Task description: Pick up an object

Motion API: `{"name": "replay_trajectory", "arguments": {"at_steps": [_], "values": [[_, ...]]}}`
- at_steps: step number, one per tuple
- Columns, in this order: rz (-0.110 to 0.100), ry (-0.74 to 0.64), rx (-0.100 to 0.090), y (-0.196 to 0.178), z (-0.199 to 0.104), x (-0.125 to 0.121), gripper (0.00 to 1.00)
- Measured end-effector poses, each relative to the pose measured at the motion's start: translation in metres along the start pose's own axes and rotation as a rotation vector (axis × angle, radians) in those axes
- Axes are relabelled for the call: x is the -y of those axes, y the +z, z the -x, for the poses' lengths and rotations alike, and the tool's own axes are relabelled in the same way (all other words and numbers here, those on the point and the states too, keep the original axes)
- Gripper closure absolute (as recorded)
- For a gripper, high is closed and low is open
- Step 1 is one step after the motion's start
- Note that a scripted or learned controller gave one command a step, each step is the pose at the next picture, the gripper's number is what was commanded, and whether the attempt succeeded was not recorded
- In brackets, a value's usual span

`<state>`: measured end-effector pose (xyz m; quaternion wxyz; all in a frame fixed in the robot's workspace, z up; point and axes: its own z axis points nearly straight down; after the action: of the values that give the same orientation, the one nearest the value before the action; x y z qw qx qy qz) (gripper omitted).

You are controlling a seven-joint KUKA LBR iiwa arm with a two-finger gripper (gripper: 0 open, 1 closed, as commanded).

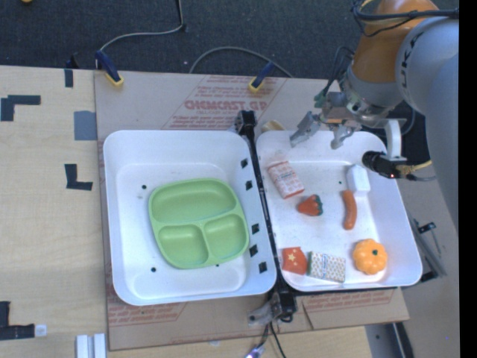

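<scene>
Wooden bench [45, 222], cardboard sheet [186, 99], two white bins [119, 200]

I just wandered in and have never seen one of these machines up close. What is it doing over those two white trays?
A grey and orange robot arm reaches in from the right, its gripper hanging open over the far edge of the right bin, with nothing between its fingers. That bin holds small toy foods: a carton, a strawberry, a sausage, a pumpkin and two small packets. The left bin holds a green divided plate. Nothing has been picked up yet.
</scene>
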<state>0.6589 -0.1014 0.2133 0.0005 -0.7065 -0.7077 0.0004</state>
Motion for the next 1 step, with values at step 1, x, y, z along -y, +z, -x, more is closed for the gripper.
{"name": "replay_trajectory", "arguments": {"at_steps": [1], "values": [[-0.001,0.0,0.0,0.0269,-0.0297,0.004,0.0]]}}
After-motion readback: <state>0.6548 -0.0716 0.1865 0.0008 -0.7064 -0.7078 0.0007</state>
